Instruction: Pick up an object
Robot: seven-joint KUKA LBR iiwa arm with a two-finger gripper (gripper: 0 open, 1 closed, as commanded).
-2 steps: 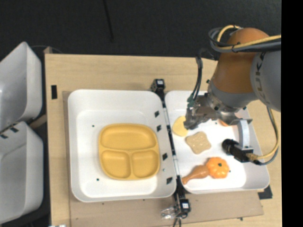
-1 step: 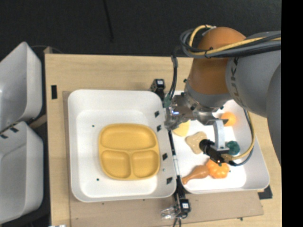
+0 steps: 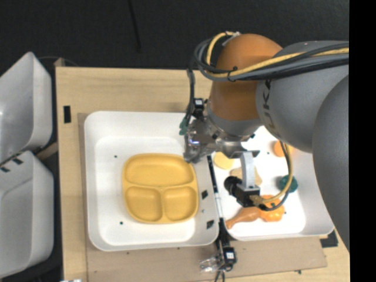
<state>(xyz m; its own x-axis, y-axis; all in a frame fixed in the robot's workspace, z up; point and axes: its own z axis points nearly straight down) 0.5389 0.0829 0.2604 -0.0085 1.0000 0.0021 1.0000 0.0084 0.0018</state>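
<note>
My gripper [image 3: 195,147] hangs low over the ridge between the two bins, at the right rim of the left bin [image 3: 100,157]. Just left of it a yellow three-compartment plate [image 3: 160,188] lies flat in that bin. The big grey and orange wrist covers much of the right bin [image 3: 296,225]. In that bin I see a tan drumstick-shaped toy [image 3: 247,217], an orange piece [image 3: 274,214] beside it, a teal piece [image 3: 290,184], a pale yellow round piece [image 3: 224,160] and a small orange bit [image 3: 277,148]. Nothing shows between the fingers.
Both white bins sit on a pale wooden bench [image 3: 73,87]. White padded shapes [image 3: 20,104] stand off the bench's left edge. The left bin's floor around the plate is bare white.
</note>
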